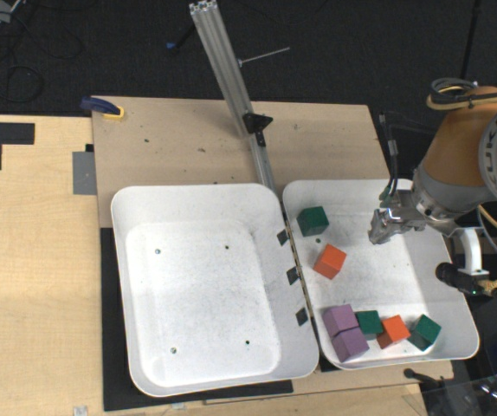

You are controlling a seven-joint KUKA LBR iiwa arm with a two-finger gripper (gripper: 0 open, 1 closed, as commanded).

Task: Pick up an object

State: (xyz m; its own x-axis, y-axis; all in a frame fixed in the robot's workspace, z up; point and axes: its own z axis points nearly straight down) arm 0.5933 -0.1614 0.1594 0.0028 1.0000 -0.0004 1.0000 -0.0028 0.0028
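The gripper hangs over the right bin, in its upper right part, and the grey arm with its orange band comes in from the right side. From this slanted view I cannot tell if it is released or clenched, because its lower end is small and dark against the white floor; no block is seen in it. All blocks lie in the right bin. A dark green block sits near the top left corner of this bin, well to the left of the gripper. An orange block lies just below it, tilted like a diamond, and apart from the green one. Along the bottom edge of the bin there is a row of blocks close together: a purple block at the left, which looks like two purple pieces stacked or joined, then a small green block just beside it, then a second orange block, and at the right end another green block, turned at an angle. The left bin stands beside the right one on the counter, with black clips between the two rims. A long metal bar leans across the counter toward the place where the bins meet.
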